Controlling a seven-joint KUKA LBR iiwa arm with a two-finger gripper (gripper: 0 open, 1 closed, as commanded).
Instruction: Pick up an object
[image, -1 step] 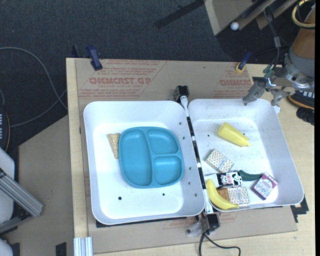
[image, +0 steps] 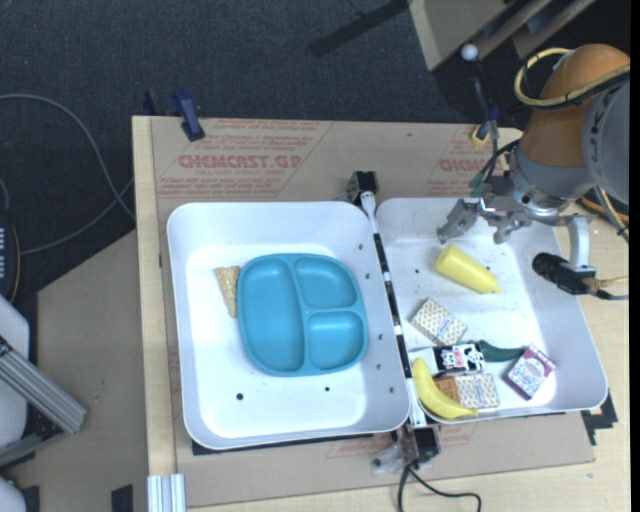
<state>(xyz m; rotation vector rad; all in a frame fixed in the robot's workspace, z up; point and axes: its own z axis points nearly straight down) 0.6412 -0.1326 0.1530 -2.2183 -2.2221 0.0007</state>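
Over the far edge of the right bin (image: 560, 330), the jaws (image: 478, 222) hang spread apart with nothing between them, carried by the grey arm (image: 560, 140) with its orange band. Just below them, inside the bin, lies a yellow bottle-shaped piece (image: 466, 269) on its side, close to the jaws but apart from them. Farther toward the near side sits a checked cracker-like packet (image: 438, 321), then a small black-and-white carton (image: 459, 358) whose print is too small to read. Beside it lie a dark green strip (image: 503, 352) and a small purple packet (image: 528, 373), its label unreadable. At the near left corner a banana (image: 437, 394) curves along the wall, touching a patterned flat packet (image: 473, 391).

The left bin (image: 200, 300) holds a blue divided plate (image: 300, 312), with a tan waffle-like wedge (image: 229, 286) tucked against the plate's left rim.

Both bins rest on a brown sheet (image: 290, 150) covering the desk, printed in red with "CHEMCAST GP" on the far strip; the same print, cut off by the arm, shows again further right. A blue clamp (image: 186, 113) grips the sheet's far left corner.
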